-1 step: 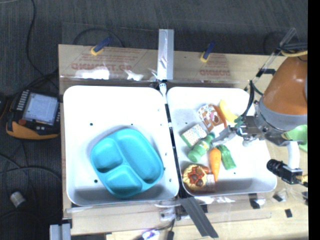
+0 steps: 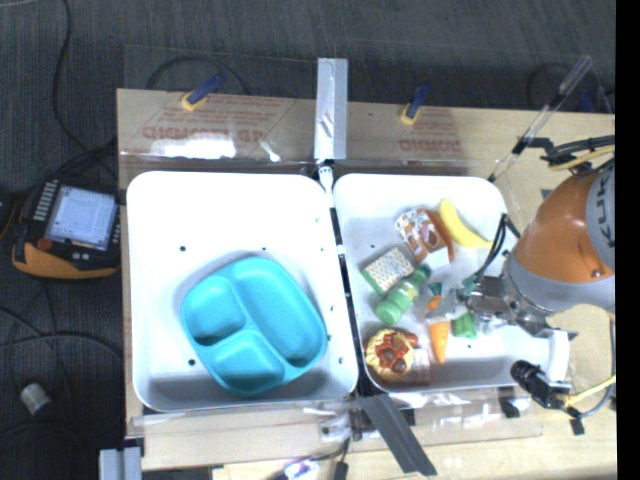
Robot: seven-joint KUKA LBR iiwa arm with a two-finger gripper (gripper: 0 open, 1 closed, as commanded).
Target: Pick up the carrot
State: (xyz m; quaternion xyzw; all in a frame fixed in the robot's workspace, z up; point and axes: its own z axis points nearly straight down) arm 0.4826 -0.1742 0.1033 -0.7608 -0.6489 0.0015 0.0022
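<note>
The gripper [image 2: 470, 303] sits low in the right bin [image 2: 480, 190], at the end of the arm [image 2: 560, 248] that enters from 3 o'clock. Its tip is a dark, cluttered patch, and whether it is spread or pressed together cannot be told; nothing shows plainly pinched in it. A small green piece [image 2: 463, 325] lies just at its 6 o'clock side, touching or nearly so.

The carrot [image 2: 439, 339] lies at about 7 o'clock from the gripper, close beside that green piece. It is short, orange and tapered, its long axis running roughly 12 to 6, narrow end toward 6.

At the carrot's 9 o'clock is a round pizza [image 2: 393, 353]. At 11 o'clock stand a green bottle [image 2: 397, 300] and a grey grater-like block [image 2: 387, 266]. Further toward 12 lie a brown-and-white packet [image 2: 422, 232] and a banana [image 2: 459, 225].

The left bin [image 2: 160, 208] holds a blue divided tray [image 2: 254, 323].
</note>
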